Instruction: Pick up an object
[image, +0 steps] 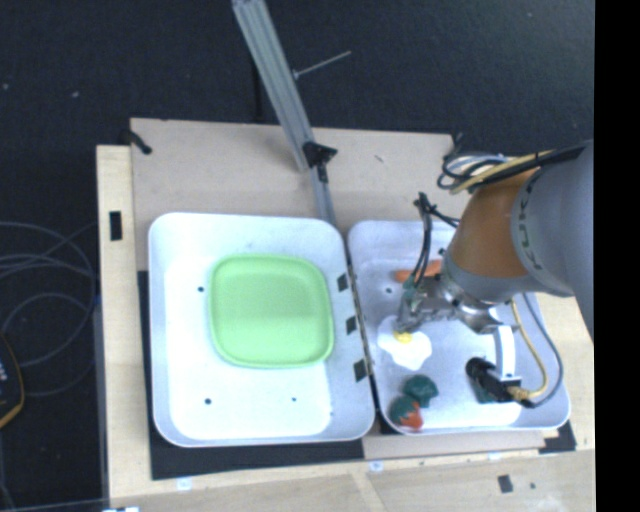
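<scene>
In the right bin (372, 250), my gripper (408, 318) reaches down from the right, just above a white piece with a yellow spot (405, 347). I cannot tell whether it touches that piece. A dark green object (421, 387) lies nearer the front of the bin, with a small red-and-green object (405, 409) right beside it. An orange object (427, 270) peeks out behind the wrist, partly hidden by the arm.
The left bin (170, 300) holds a light green square plate (270, 310) in its middle. A grey pole (285, 90) slants in from the top toward the gap between the bins. The arm covers the right bin's far right part.
</scene>
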